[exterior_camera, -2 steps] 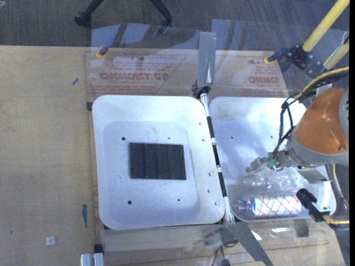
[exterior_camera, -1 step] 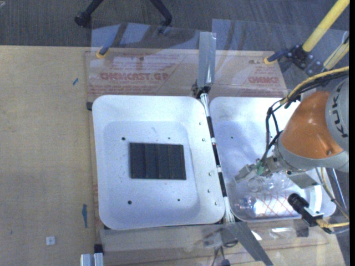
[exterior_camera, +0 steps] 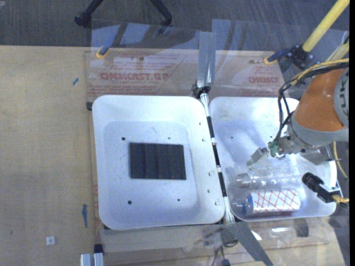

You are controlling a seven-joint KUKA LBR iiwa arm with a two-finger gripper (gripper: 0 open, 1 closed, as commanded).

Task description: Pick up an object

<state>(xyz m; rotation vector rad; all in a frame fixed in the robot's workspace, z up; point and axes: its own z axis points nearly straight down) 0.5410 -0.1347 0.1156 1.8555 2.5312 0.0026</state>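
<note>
A clear plastic bottle (exterior_camera: 267,179) lies on its side in the right bin (exterior_camera: 233,121). Just in front of it, against the bin's near wall, lies a tube-shaped pack with a red-and-white check pattern (exterior_camera: 275,201). My gripper (exterior_camera: 258,155) hangs low over the right bin, just above the bottle's left end, pointing left and down. Nothing shows between its tips. The grey arm with its orange band (exterior_camera: 321,101) comes in from the right and covers the bin's right side. A flat black ribbed slab (exterior_camera: 157,160) rests in the middle of the left bin (exterior_camera: 111,126).
The divider between the two bins (exterior_camera: 213,148) runs just left of my gripper. Clear panels with red lettering (exterior_camera: 136,73) stand behind both bins. Bare wooden bench (exterior_camera: 39,148) stretches to the left.
</note>
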